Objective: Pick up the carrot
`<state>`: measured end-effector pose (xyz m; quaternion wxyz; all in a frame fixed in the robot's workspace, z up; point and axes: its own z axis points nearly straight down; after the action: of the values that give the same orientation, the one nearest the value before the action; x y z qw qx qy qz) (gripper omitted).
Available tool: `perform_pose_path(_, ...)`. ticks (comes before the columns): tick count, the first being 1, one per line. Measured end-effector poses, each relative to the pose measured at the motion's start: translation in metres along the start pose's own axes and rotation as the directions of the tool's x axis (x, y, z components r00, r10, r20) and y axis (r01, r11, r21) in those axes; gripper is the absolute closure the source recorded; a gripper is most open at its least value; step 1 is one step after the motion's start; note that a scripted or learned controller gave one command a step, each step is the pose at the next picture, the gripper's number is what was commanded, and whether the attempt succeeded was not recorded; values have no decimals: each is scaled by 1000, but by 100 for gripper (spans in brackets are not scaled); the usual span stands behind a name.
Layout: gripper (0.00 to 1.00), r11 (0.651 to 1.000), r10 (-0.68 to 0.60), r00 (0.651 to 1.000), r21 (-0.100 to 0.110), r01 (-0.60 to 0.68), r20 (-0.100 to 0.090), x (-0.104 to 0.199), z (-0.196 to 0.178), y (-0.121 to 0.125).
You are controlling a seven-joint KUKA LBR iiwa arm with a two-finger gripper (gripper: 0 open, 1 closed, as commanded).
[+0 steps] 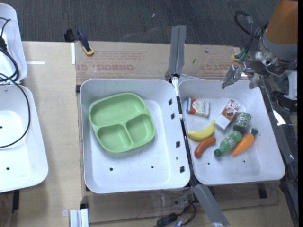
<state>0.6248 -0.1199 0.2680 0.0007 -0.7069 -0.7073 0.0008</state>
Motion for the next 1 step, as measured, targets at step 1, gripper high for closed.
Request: perform_pose_path(1,0,998,-56,998,-2,56,1,-79,140,-33)
